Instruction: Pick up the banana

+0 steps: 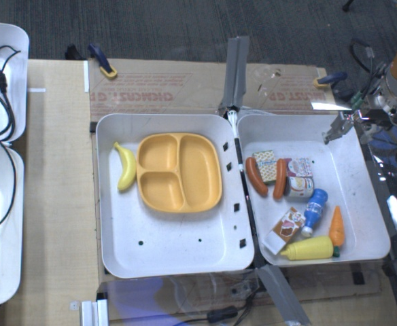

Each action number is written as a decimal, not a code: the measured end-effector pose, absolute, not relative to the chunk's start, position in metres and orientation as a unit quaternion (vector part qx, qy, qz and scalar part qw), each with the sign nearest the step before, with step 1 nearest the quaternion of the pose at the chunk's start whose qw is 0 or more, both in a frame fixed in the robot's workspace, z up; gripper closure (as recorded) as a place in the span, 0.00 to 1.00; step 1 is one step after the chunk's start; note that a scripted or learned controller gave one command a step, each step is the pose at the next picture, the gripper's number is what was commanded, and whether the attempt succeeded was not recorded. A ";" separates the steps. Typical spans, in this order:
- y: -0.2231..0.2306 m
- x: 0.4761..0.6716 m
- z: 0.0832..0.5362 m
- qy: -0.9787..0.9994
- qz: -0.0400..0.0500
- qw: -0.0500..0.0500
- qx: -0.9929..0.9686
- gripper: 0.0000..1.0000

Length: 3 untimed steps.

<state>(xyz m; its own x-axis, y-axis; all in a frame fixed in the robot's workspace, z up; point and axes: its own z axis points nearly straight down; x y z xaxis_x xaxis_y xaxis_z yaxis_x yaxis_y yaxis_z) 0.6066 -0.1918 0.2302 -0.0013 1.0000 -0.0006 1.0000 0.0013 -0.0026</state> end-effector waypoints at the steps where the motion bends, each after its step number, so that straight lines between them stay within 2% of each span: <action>1: -0.151 0.502 0.163 -0.718 0.001 0.001 -0.696 0.00; 2: -0.097 0.491 0.107 -0.790 -0.011 -0.022 -0.613 0.00; 3: -0.044 0.498 0.191 -0.750 0.001 0.000 -0.661 0.00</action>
